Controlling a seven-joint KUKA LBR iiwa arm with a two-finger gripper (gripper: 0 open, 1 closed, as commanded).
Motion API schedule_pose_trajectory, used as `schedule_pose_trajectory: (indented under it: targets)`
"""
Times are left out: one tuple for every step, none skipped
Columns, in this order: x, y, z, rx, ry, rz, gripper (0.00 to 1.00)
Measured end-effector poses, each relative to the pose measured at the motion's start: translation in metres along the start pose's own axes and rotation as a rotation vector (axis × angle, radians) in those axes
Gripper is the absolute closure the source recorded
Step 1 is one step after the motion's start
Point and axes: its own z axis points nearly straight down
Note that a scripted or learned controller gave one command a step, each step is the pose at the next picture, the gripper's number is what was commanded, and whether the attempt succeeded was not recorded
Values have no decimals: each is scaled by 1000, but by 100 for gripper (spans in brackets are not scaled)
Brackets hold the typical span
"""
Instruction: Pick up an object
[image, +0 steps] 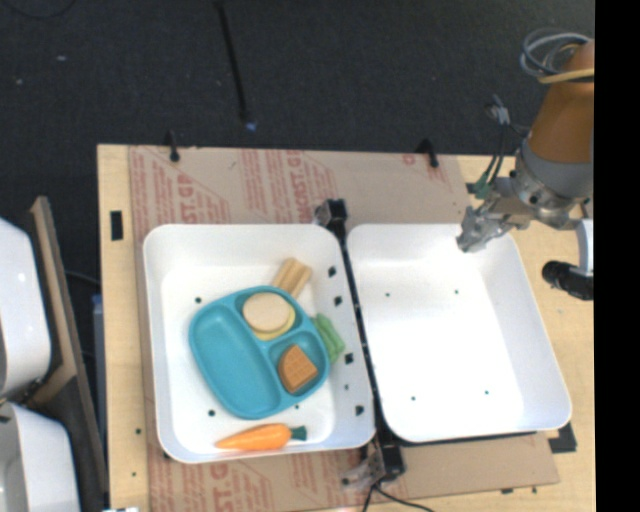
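The tool (473, 238) hangs over the right bin's (520, 400) far corner, grip state impossible to tell. Over in the left bin (165, 300): a blue tray (225, 365) holding a round biscuit (269, 313), an orange carrot (255, 437) just beside it.

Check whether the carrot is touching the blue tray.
Apart. The camera view shows a strip of white bin floor between the carrot and the blue tray edge above it.

Position: camera sat fixed above the table (130, 200).
Facing: looked down at a slant.
Range: apparently mid-distance; both bins (160, 300) fit in frame.
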Motion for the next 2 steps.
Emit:
schedule_pose_trajectory:
  targets:
    - [0, 0, 0, 1, 0, 0, 0]
    - [-23, -6, 16, 2, 0, 1, 0]
